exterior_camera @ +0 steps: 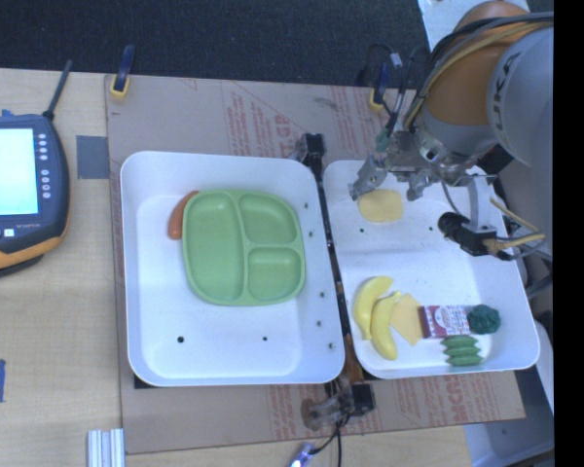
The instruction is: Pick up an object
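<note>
Arm: grey with an orange band, reaching in from the right over the far end of the right bin (526, 290).
Gripper (389, 185): low over the far left part of the right bin, its two fingers spread wide, one at the left near the bin wall and one at the right.
Grip: the fingers stand either side of the pale yellow piece (381, 206), its far edge tucked under the gripper; I cannot tell whether either finger touches it, and they are not closed on it.
Pale yellow piece: a flat, rounded, cream-yellow lump lying on the bin floor just below the gripper, well apart from the other food.
Near end of right bin: a banana (370, 309) curved beside a yellow wedge (406, 321), then a small brown and white packet (445, 320), a dark green broccoli head (484, 318) and a green pea pod (461, 350) near the front wall.
Left bin (156, 348): holds a light green divided plate (243, 247) with three compartments; an orange-red thing (176, 218) peeks out from under its left edge.
Bench: a handheld screen (15, 188) lies at far left.
</note>
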You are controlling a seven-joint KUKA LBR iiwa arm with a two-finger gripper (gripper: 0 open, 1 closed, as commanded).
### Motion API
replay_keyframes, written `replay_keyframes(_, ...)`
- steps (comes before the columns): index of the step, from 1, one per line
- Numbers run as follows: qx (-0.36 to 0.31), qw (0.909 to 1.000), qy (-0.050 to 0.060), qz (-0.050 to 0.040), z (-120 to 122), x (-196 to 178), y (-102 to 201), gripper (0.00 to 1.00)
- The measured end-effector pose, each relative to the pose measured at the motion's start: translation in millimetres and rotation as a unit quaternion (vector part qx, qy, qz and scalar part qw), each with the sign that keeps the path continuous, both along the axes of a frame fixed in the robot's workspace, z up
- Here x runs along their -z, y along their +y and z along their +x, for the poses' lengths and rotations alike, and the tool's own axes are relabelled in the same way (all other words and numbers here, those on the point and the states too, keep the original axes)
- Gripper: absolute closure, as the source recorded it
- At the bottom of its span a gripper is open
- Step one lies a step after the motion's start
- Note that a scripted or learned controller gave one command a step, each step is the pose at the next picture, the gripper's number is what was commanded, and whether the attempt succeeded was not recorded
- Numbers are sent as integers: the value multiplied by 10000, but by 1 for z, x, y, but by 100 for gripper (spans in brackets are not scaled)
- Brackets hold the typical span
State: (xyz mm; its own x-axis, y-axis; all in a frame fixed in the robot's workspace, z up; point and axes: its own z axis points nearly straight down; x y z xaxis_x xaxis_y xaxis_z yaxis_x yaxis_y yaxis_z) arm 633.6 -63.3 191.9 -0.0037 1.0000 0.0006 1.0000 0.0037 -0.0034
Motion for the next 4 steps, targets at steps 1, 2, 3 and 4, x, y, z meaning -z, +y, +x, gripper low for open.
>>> replay_keyframes(1,6,10000,3,-7,22,100,-73,0)
replay_keyframes(2,2,10000,8,0,22,100,-66,0)
replay_keyframes(3,3,10000,14,4,22,100,-59,0)
replay_keyframes(4,7,10000,9,2,22,100,-61,0)
